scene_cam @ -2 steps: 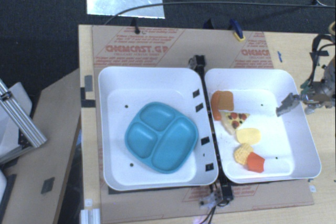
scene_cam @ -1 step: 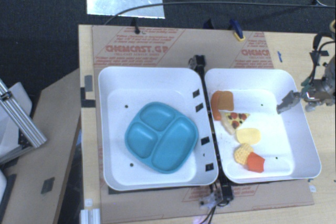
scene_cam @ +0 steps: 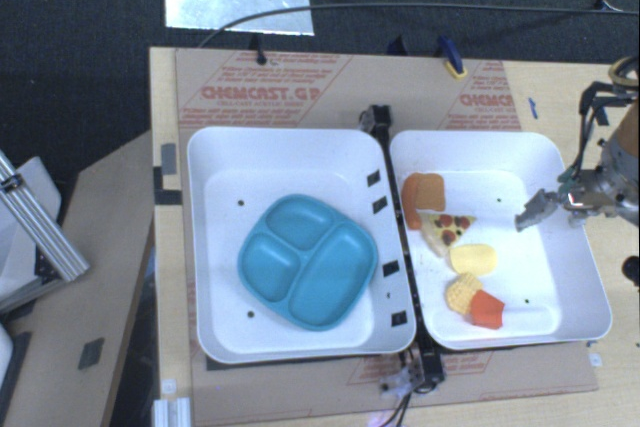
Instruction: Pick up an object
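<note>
In right bin (scene_cam: 575, 310): gripper (scene_cam: 532, 212) at right wall, finger state unclear; toy food (scene_cam: 452, 250) well left, untouched.

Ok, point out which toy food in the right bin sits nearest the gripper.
The yellow lemon-shaped piece, in the middle of the cluster, reaches furthest right toward the gripper. The toast, pizza slice, corn and red piece lie further off.

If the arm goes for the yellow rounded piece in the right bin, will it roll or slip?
The yellow rounded piece looks smooth and domed, so it may slip or roll when pinched. It probably is light toy food. The pizza slice and corn piece lie close by and could get nudged.
</note>
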Controlling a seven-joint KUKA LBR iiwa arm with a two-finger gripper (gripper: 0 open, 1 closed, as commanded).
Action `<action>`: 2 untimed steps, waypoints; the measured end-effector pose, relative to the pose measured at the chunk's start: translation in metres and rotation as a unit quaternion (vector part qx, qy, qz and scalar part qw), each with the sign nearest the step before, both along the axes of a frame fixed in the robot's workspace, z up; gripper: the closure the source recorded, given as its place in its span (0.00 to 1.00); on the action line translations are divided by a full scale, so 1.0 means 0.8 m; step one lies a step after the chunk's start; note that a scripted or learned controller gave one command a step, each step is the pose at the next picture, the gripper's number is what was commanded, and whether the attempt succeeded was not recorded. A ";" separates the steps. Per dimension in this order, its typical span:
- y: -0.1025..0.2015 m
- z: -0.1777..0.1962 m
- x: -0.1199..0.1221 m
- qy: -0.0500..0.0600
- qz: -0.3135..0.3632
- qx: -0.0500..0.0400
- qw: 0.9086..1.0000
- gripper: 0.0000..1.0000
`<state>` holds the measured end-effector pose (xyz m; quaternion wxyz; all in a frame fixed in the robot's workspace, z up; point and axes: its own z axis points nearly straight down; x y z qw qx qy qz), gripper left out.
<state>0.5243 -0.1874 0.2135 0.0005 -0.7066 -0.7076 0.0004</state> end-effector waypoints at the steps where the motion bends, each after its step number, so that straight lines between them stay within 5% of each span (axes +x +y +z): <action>1: 0.004 -0.078 0.000 0.001 0.000 0.001 1.000 0.00; 2: -0.008 -0.140 -0.004 0.000 0.000 0.000 1.000 0.00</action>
